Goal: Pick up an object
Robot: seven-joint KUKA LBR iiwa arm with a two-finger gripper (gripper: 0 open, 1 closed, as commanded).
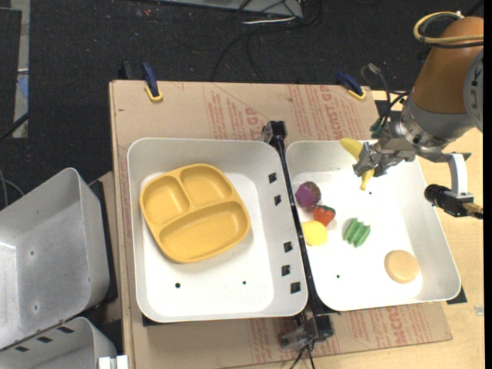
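Yellow toy banana [350, 146] clamped in the gripper [370, 162], at about twelve o'clock in the right bin [430, 229].

Dark fingers close across the banana's middle and hide it, so its two ends show: a blunt one toward ten o'clock of the gripper, a thin tip toward six. The arm's grey and orange body is cut off by the frame edge at two o'clock. Toward nine o'clock in that bin sit a smooth purple ball [307, 194], a small red piece [324, 215] of unclear shape and a glossy yellow lump [314, 234]. A ridged green piece [356, 231] lies near centre, and a flat tan disc [401, 266] toward five o'clock. The left bin [154, 290] holds a yellow three-compartment plastic plate [195, 211].
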